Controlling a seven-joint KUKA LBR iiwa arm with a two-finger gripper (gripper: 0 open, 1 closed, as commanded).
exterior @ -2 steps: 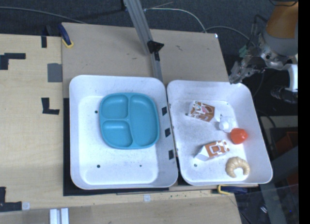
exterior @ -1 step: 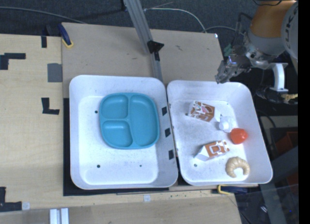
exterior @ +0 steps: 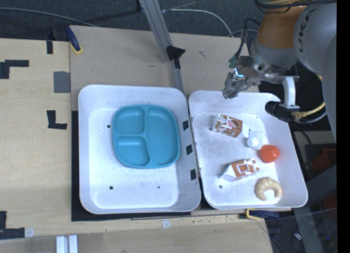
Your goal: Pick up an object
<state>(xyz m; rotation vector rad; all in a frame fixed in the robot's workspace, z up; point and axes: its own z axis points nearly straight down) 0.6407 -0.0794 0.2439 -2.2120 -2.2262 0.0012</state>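
The right bin (exterior: 219, 104) holds two small brown-and-white cartons, one (exterior: 227, 125) near the middle and another (exterior: 240, 170) lower down. Beside them lie a small white piece (exterior: 254, 139), a red tomato-like ball (exterior: 269, 153) and a tan croissant (exterior: 268, 188). My gripper (exterior: 232, 90) hangs over the bin's far rim, above and apart from the upper carton. Nothing is seen between its fingers.
The left bin (exterior: 93, 137) carries a blue divided plate (exterior: 146, 136). A grey metal post (exterior: 158, 22) slants down to the gap between the bins. The arm's orange band (exterior: 290, 11) and black cables sit at the upper right.
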